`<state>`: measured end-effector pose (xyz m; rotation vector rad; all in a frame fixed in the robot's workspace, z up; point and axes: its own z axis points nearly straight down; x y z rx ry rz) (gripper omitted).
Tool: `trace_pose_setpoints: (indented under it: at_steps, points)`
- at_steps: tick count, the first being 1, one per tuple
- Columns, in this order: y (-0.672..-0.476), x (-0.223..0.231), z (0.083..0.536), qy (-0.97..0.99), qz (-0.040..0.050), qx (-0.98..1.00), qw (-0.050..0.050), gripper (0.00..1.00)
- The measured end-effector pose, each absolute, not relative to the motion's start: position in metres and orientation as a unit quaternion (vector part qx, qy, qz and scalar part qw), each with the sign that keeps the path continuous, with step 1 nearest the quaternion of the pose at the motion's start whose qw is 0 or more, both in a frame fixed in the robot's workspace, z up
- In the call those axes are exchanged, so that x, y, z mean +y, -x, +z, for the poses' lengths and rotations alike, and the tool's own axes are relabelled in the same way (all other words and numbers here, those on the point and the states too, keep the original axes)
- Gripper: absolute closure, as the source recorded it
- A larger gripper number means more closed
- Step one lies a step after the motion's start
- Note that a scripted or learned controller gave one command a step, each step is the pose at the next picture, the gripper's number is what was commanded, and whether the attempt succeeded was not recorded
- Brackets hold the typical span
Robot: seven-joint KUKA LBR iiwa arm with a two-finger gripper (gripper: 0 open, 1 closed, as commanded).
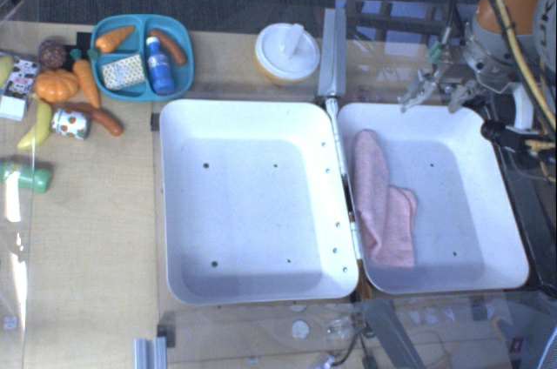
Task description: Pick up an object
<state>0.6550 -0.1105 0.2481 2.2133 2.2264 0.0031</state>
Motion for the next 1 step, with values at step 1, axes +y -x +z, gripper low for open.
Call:
trace_pose_setpoints:
  at_steps: [1]
  points:
    - [-0.5985,-0.1052,0.1712,-0.695,0.0005,0.719,0.000,0.00]
